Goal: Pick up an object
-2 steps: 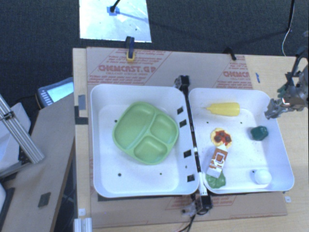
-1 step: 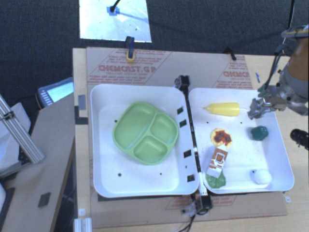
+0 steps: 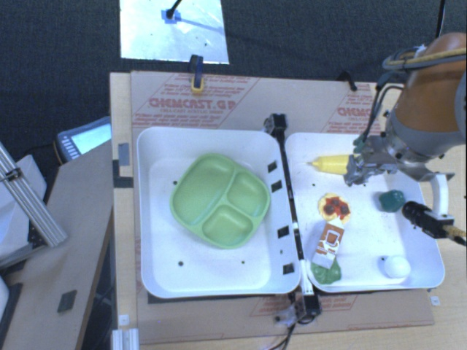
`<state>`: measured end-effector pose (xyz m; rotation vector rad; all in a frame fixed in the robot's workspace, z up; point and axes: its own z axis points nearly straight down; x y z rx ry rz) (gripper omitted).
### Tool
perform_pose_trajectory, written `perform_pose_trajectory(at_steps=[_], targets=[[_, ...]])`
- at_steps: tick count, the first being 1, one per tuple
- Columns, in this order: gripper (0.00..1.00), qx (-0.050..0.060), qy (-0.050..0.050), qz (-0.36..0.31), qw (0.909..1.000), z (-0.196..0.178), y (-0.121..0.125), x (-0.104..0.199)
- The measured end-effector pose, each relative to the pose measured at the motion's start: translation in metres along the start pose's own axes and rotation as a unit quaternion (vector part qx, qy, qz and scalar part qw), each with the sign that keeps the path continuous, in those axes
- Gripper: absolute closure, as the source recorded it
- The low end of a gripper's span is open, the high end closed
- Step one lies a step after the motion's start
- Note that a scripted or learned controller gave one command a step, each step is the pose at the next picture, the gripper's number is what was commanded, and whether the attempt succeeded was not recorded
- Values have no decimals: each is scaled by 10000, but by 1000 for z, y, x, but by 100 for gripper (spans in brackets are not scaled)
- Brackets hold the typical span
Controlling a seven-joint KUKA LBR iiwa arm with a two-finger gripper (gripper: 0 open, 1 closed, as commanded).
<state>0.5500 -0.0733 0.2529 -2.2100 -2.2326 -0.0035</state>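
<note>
A: Lowering squarely matters here. The gripper (image 3: 355, 175) sits at the end of the yellow mustard bottle (image 3: 330, 165), near the far edge of the right bin (image 3: 423, 274). I'd centre it over the bottle's body before closing.

B: Is it holding anything?

A: I cannot tell; the wrist hides that part.

B: What else is in that bin?

A: A round pizza toy (image 3: 335, 208) mid-bin, an orange carton (image 3: 329, 243) over a green piece (image 3: 326, 273) at the near-left corner, a teal lump (image 3: 392, 200) toward the right edge, a white ball (image 3: 396, 266) near-right.

B: And the left bin (image 3: 157, 268)?

A: A green divided tray (image 3: 220, 200), centred.
</note>
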Motion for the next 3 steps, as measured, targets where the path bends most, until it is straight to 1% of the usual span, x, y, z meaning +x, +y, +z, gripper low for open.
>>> perform_pose_trajectory(at_steps=[1,2,3], targets=[[100,2,1,4,10000,9,-12,48],[100,8,1,2,10000,23,-8,101],[100,8,4,-5,10000,24,-19,162]])
